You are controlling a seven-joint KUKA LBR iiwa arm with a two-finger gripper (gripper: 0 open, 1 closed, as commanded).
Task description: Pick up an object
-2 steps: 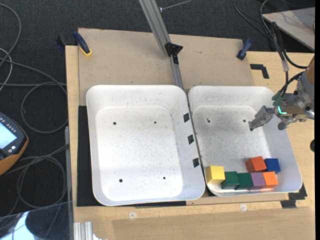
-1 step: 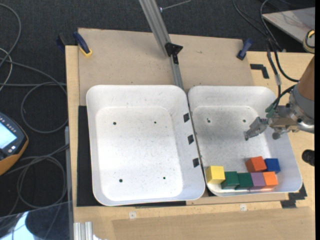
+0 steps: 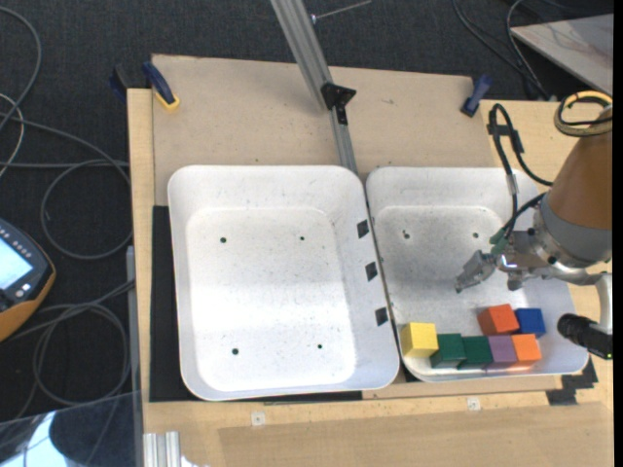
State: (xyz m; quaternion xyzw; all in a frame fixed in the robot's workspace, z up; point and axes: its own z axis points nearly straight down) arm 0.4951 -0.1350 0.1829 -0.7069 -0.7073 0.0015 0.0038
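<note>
Blocks, small and brightly coloured, sit clustered along the near edge of the right bin (image 3: 389,188). A yellow block (image 3: 421,337) stands at the left end, apart from the rest by a sliver. Beside it run two green blocks (image 3: 461,349), then a purple block (image 3: 502,349) and an orange block (image 3: 527,347), all touching. Behind them lie a red-orange block (image 3: 498,318) and a blue block (image 3: 531,320).

They look like light, rigid cubes with flat faces, probably wood or foam, unlikely to deform or break. The yellow one seems easiest to take, pinched across two opposite flat sides, since it has free space on its left.

The gripper (image 3: 475,273) hangs above the bin floor, just behind the cluster, with nothing between its fingers; whether they are spread or closed I cannot tell. The left bin (image 3: 185,188) lies alongside.
</note>
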